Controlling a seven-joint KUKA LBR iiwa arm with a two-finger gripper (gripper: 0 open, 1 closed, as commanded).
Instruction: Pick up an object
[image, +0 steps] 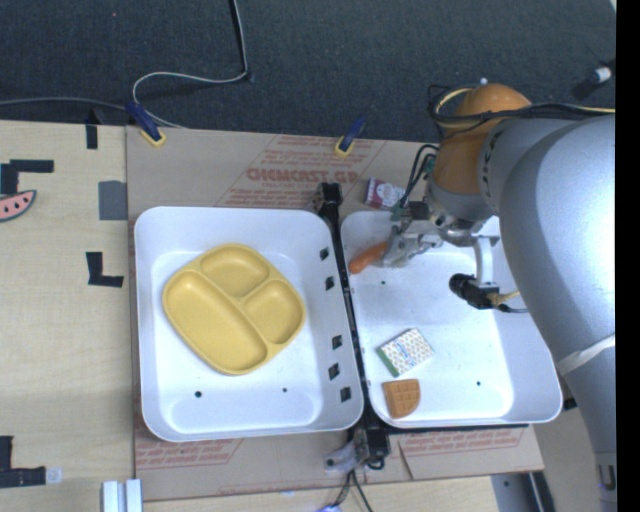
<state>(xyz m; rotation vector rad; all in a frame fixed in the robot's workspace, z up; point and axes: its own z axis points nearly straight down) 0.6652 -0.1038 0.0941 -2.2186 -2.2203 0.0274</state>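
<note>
The small orange carrot-like piece (363, 258) is seen lying just left of the pincer (402, 245), long axis toward it; whether the pincer is clenched cannot be told.

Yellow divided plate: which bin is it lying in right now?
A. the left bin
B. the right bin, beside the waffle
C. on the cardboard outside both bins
A: the yellow divided plate lies flat inside the left bin, while the gripper works over the right bin.
</note>
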